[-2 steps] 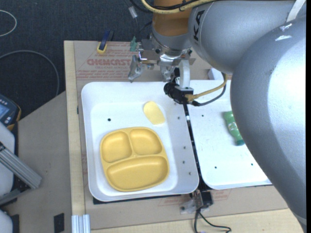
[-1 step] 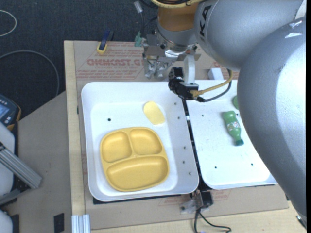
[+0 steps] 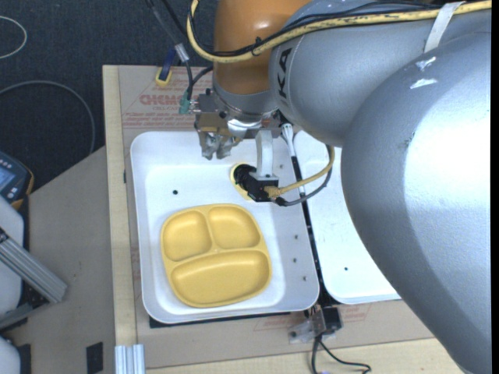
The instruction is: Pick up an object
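Okay, left bin (image 3: pixel 148 209) holds one yellow three-compartment plate (image 3: pixel 216 255) at its near end, gripper (image 3: pixel 215 149) sits over the far end apart from the plate, spread can't be told, right bin (image 3: pixel 351 280) mostly behind the arm, red lettering (image 3: pixel 160 100) beyond reads "CHEM", partly cut off.

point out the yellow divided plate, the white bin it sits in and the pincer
yellow divided plate (image 3: pixel 217 277): camera view, floor of its largest compartment.
white bin (image 3: pixel 156 181): camera view, bare floor beyond the plate.
pincer (image 3: pixel 213 148): camera view, its lower tip end.
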Controlling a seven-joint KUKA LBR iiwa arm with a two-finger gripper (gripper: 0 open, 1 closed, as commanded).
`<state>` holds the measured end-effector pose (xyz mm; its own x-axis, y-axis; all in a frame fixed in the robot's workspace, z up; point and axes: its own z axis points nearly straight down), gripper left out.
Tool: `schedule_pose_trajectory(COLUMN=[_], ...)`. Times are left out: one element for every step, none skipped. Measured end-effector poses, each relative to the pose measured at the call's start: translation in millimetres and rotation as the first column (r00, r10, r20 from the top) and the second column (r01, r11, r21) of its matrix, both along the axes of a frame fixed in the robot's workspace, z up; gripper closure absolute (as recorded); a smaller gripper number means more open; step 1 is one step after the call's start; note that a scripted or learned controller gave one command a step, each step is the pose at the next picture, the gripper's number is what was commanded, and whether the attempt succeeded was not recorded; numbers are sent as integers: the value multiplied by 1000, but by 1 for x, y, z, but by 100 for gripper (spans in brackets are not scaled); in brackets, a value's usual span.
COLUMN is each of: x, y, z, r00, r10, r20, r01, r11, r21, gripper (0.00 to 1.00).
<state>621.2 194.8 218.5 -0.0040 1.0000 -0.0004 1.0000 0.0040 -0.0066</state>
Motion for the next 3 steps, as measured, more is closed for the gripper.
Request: schedule_pose_trajectory(x=[-143, -124, -143], y=[33, 16, 28], z=[-15, 185, 182], r00=[1000, 1000, 1000], r10=[4, -3, -2], r20=[-8, 24, 6], r01=[-4, 3, 2], r11=[1000, 1000, 1000], r21=[0, 8, 1], gripper=[100, 100, 100])
